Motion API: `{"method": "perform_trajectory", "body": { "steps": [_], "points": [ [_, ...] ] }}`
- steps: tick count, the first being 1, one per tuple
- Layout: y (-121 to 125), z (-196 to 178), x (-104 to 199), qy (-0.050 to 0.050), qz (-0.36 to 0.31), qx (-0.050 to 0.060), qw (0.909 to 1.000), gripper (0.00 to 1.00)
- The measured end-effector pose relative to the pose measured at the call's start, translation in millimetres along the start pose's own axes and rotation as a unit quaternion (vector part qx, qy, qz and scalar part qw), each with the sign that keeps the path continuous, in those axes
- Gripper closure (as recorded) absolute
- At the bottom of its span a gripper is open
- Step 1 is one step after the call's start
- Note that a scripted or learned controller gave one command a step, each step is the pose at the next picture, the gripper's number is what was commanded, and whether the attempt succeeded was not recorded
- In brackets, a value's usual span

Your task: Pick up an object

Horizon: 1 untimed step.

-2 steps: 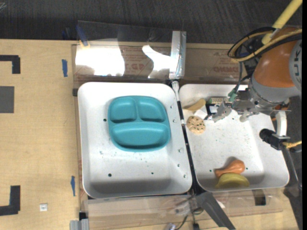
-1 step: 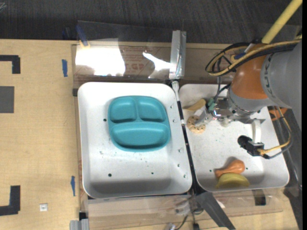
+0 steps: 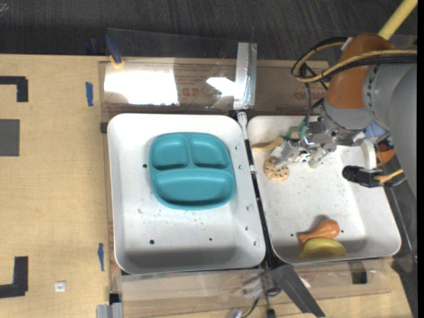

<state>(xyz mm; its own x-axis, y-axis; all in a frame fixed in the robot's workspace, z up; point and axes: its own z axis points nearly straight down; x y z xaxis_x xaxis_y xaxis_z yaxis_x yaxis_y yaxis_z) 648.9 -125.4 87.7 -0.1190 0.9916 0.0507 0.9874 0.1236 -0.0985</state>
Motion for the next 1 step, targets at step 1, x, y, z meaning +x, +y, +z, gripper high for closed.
{"method": "perform_trajectory", "body": {
  "steps": [1],
  "points": [
    [-6.5,-10.9,7.2,-0.019,-0.088,-0.001,0.9959,0.0]
  ]
}}
